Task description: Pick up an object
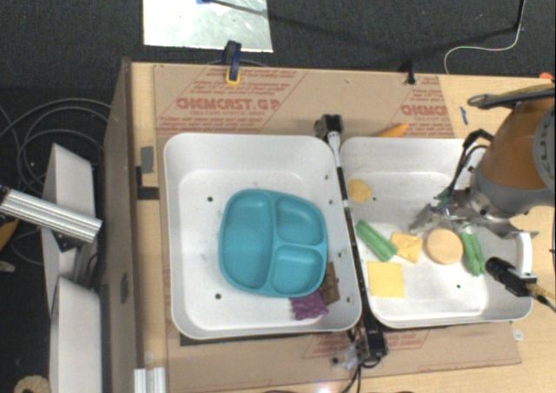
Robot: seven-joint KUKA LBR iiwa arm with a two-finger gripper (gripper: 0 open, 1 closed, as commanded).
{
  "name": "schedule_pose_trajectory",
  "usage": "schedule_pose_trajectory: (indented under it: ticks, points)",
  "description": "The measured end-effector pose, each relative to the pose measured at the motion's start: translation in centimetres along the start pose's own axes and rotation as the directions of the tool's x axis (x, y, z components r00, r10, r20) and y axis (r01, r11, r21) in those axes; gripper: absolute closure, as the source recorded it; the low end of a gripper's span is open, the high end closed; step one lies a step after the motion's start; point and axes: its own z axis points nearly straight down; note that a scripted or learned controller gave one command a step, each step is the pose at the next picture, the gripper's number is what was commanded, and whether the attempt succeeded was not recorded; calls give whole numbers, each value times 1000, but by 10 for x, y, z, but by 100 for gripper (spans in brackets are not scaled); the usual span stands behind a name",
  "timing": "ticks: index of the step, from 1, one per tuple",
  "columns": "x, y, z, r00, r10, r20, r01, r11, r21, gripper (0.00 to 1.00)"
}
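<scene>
While the arm reaches in from the right of the camera view, its end effector hangs low over the right bin, just above a round tan disc; whether its fingers are spread or pressed together cannot be told. Two white bins sit side by side on the desk. Counted, the right bin holds two green pieces, one long one near the dividing wall and one just beside the disc, plus one yellow square, one small yellow wedge between the long green piece and the disc, and one small pale-yellow round toward the far wall. The left bin holds one teal divided plate with three compartments, one purple lump at the plate's near edge, and one dark brown piece touching it.
</scene>
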Motion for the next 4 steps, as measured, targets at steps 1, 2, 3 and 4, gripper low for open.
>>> schedule_pose_trajectory:
  ticks: [1,2,3,4]
  points:
    - [3,104,-73,1000,-13,6,13,1000,-22,0]
    - [16,12,-29,1000,-4,-1,4,1000,3,0]
    - [18,-16,-160,1000,-7,4,7,1000,-14,0]
    - [14,-51,-16,1000,-8,5,8,1000,-20,0]
